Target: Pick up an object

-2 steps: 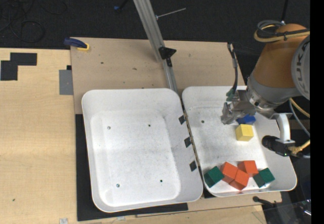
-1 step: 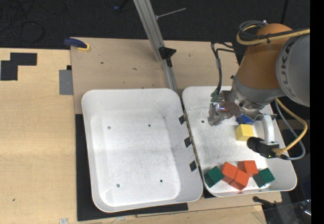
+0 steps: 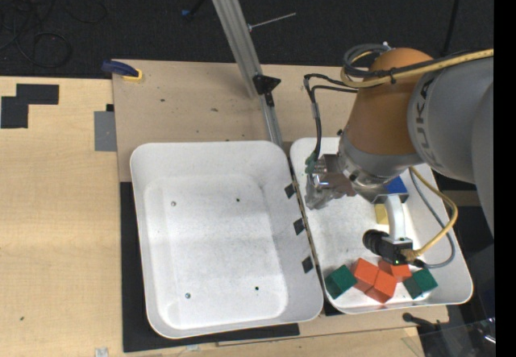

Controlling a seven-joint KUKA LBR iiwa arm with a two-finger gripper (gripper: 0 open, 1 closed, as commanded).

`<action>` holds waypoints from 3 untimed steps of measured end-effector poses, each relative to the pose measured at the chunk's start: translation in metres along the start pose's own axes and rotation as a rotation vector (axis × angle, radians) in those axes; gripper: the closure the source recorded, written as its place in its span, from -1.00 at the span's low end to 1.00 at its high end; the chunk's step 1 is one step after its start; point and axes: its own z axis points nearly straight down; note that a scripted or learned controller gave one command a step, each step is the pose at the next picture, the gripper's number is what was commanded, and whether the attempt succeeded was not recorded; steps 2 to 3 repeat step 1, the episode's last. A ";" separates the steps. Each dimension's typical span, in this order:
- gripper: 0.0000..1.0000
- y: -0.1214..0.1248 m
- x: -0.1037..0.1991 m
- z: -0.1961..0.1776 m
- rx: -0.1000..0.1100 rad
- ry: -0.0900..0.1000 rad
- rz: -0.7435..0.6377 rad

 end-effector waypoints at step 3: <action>1.00 -0.008 0.048 0.004 0.000 0.000 0.000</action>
